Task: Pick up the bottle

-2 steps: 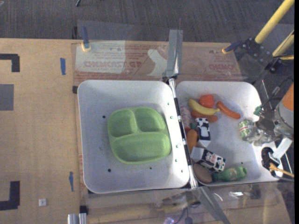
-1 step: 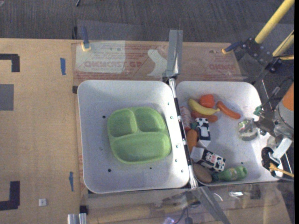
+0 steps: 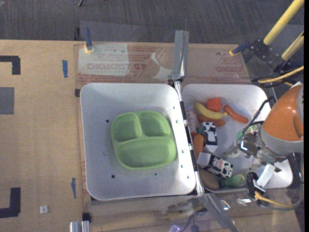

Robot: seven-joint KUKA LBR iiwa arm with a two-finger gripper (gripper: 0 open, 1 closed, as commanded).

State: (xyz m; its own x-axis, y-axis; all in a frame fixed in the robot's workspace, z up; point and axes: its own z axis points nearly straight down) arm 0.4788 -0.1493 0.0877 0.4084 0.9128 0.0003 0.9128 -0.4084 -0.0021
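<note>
- Pincer (image 3: 240, 146): low in the right bin (image 3: 285, 178); whether spread or closed cannot be told.
- Bottle (image 3: 220, 166): cow-patterned, lying just left of and below the pincer, long axis slanting down-right.

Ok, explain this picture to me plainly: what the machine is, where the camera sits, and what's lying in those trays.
One fixed camera looks down at a slant on a bench. The grey machine with the orange band is a robot arm reaching in from the right; its gripper hangs over the right bin. I can't tell whether it holds anything. The left bin contains a green divided plate. The right bin holds toy food: a banana, a tomato-like piece, two cow-patterned cartons, and a green item that may be the bottle.
</note>
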